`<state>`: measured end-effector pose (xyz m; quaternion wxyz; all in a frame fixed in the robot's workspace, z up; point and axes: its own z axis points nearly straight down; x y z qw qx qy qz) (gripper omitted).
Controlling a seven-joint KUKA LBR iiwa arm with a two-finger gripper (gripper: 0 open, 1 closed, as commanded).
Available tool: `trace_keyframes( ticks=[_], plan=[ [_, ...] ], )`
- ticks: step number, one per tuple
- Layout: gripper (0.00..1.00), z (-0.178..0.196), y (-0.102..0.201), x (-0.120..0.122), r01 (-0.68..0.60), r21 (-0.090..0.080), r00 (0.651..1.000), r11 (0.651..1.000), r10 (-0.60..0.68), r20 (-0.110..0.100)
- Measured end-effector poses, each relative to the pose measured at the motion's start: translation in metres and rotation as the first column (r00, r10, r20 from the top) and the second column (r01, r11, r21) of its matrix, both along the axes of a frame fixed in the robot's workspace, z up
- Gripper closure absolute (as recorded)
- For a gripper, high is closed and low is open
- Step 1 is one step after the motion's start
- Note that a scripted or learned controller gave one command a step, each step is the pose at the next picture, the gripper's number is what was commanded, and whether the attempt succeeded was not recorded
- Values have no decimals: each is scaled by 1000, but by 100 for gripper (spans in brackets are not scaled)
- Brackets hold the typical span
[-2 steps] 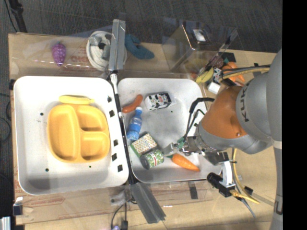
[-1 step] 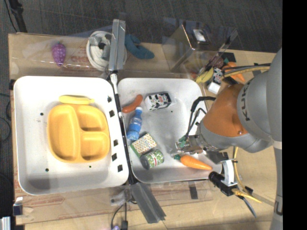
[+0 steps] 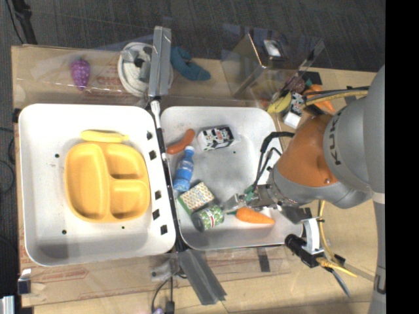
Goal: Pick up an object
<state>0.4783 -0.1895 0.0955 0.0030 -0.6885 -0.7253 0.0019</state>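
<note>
A grey KUKA arm, orange-banded above the wrist, is reaching in from the right over the right-hand bin, its claw hanging low above the bin's near edge, just beside a toy carrot. The claw is too small and too shadowed by the wrist for anyone to tell whether it is released or clenched, and nothing is plainly sitting in its grip.

The likeliest prize is lying within reach: the carrot is resting flat on the bin floor, pointing right, with a small green can on its side just to the left and a checkered packet touching the can from above. A blue bottle is lying along the divider, a sausage near its cap, and a black-and-white carton well apart toward the far wall.

The clutter is bunching in the near left corner, probably because loose things are tumbling there as they are dropped, which is leaving the claw little room to come down around any one piece.

In the left-hand bin, a yellow divided tray is sitting squarely, a banana just beyond its far rim. The pick looks not yet made.
</note>
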Motion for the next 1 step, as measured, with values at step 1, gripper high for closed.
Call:
trace_keyframes(
  ticks=[1],
  plan=[
    [100, 6, 0, 1, -5, 2, 1000, 1000, 5, -5]
  ],
)
